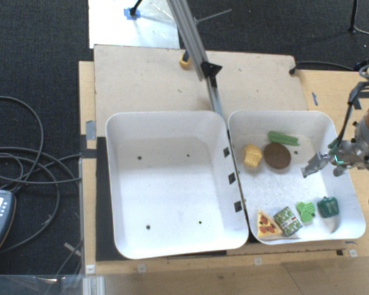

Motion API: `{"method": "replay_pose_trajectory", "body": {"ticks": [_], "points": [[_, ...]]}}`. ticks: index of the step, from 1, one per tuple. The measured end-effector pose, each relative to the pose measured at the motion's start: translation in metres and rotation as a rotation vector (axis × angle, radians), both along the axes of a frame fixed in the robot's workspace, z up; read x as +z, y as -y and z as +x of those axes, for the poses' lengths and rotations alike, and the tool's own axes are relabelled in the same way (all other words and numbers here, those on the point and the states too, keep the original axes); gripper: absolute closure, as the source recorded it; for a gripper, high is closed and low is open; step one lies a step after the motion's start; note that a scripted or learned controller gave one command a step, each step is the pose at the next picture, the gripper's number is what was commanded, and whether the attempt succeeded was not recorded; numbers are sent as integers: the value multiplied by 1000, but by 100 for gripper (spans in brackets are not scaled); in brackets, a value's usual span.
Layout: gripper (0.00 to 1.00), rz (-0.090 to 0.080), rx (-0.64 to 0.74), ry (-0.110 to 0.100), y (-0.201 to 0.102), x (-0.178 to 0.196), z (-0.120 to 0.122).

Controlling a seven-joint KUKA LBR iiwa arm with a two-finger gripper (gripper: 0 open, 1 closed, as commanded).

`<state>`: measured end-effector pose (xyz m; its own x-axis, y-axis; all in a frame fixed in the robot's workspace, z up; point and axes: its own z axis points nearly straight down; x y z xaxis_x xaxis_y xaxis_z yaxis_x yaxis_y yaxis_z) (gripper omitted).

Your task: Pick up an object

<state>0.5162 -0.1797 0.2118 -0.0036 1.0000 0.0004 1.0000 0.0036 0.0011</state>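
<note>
White plastic is forming two shallow bins sitting side by side on the bench, the left bin [172, 189] lying at nine o'clock of the right bin [350, 220]. Grey arm [366, 143] is reaching in from three o'clock, and its gripper [313, 165] is hanging over the right bin's three o'clock side, near the rim; whether the claw is spread or pressed together cannot be told at this size, and nothing is showing between its tips. Toys are lying in the right bin. A green bar [283, 139] is resting toward twelve o'clock, with a brown round piece [277, 156] just below it and a yellow corn piece [253, 156] just beside that at its nine o'clock. Toward six o'clock, a pizza slice [267, 225] is lying against the bin's lower wall, a green box [287, 220] is touching it at its three o'clock, a light green piece [305, 211] is sitting just beside the box, and a dark green pepper [328, 207] is lying near that, toward the four o'clock corner. The gripper is well apart from the lower group and nearest the brown round piece. A metal pole [190, 32] is slanting across the board from twelve o'clock down to the seam between the bins.
</note>
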Motion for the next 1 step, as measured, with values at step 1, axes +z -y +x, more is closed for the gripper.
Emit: {"method": "replay_pose_trajectory", "body": {"ticks": [1], "points": [[0, 1, -3, -5, -6, -45, -5]]}}
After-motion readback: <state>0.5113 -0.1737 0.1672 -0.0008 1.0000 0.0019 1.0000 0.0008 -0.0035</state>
